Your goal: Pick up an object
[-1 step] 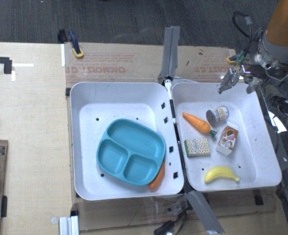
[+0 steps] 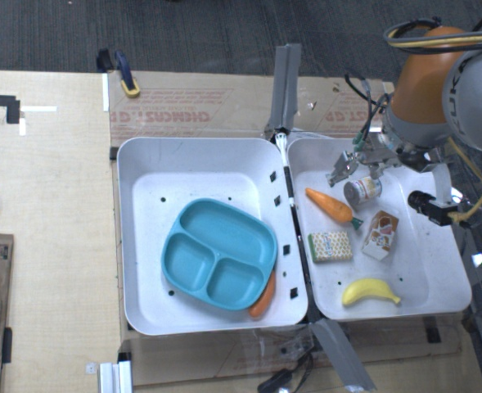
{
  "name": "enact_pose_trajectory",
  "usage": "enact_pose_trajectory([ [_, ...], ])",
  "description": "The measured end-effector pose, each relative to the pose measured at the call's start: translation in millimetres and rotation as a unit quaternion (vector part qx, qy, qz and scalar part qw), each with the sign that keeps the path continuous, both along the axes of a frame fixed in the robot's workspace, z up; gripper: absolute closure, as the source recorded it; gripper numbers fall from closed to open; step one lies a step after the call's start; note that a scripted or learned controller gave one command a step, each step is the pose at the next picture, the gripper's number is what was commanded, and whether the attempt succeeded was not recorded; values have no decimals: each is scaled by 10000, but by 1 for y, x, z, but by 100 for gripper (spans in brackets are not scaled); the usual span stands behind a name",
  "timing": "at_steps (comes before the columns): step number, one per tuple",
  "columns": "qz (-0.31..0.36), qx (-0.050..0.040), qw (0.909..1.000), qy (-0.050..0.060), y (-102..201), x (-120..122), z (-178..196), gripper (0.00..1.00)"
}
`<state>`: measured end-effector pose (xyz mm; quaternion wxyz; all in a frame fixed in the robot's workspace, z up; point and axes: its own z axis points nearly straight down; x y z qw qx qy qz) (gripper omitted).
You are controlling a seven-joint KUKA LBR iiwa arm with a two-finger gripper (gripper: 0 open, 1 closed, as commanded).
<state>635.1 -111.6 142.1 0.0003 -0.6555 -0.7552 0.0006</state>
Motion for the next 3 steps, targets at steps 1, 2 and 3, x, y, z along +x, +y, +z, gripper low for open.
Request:
enact_pose_trajectory([
  [1, 854, -72, 9961, -214, -20, -44, -29, 0],
  [2, 827, -106, 9961, -292, -23, -40, -13, 100],
  [3, 831, -97, 9962, -254, -22, -42, -17, 0],
])
